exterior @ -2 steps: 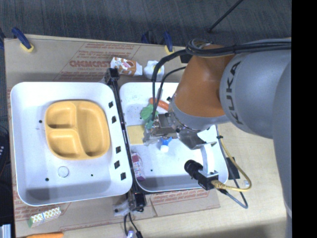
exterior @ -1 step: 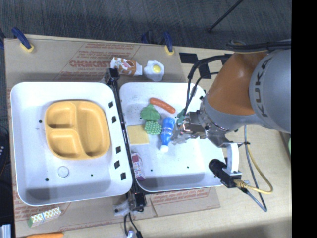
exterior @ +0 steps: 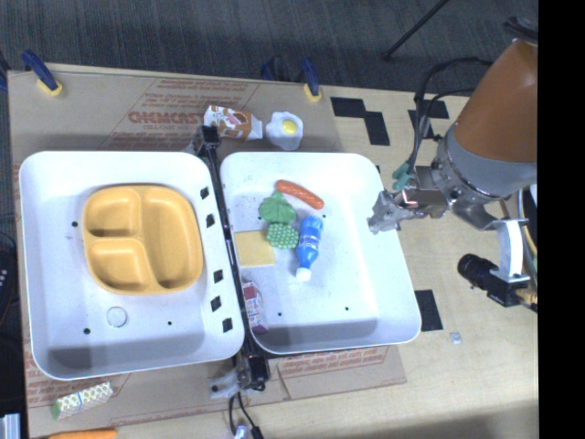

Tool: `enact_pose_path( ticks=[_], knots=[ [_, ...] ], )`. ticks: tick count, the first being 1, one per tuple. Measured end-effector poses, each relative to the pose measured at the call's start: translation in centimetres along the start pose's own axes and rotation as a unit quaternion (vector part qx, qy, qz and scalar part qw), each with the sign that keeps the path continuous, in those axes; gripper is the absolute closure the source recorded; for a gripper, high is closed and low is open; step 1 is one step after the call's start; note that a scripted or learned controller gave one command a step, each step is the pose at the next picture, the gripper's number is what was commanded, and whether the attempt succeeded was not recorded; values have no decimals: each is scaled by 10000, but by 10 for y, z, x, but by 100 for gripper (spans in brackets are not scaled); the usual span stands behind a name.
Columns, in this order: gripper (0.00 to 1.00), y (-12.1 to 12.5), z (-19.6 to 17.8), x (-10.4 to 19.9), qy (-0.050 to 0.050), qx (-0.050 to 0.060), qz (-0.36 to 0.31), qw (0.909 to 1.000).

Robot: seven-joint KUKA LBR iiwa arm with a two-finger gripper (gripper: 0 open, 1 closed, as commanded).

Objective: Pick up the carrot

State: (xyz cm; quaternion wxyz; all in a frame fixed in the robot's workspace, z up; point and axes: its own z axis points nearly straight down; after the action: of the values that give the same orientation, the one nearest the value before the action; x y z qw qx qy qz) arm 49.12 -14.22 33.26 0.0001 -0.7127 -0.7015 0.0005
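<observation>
Covering the bench (exterior: 475, 373), printed cardboard (exterior: 164, 108) underlies two white bins (exterior: 37, 245).

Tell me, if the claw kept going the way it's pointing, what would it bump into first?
The claw points left, over the right bin's rim. Going straight on, it would probably meet the blue bottle first. The carrot lies a bit above that line. Height is hard to judge, so it might pass over.

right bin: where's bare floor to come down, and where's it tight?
Free: right bin floor between the blue bottle and the right wall, and the front strip below the cheese slice. Crowded: the centre cluster, where the carrot lies against the green toys and bottle.
</observation>
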Motion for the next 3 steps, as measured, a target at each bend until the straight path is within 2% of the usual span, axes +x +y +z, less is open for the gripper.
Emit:
enact_pose_path(
  ticks=[1, 2, 3],
  knots=[
    [100, -14, 21, -62, 3, 11, -80, 10000],
    [100, -14, 188, -68, 18, 25, 220, 9998],
    [100, -14, 107, -65, 5, 4, -540, 9985]
  ],
)
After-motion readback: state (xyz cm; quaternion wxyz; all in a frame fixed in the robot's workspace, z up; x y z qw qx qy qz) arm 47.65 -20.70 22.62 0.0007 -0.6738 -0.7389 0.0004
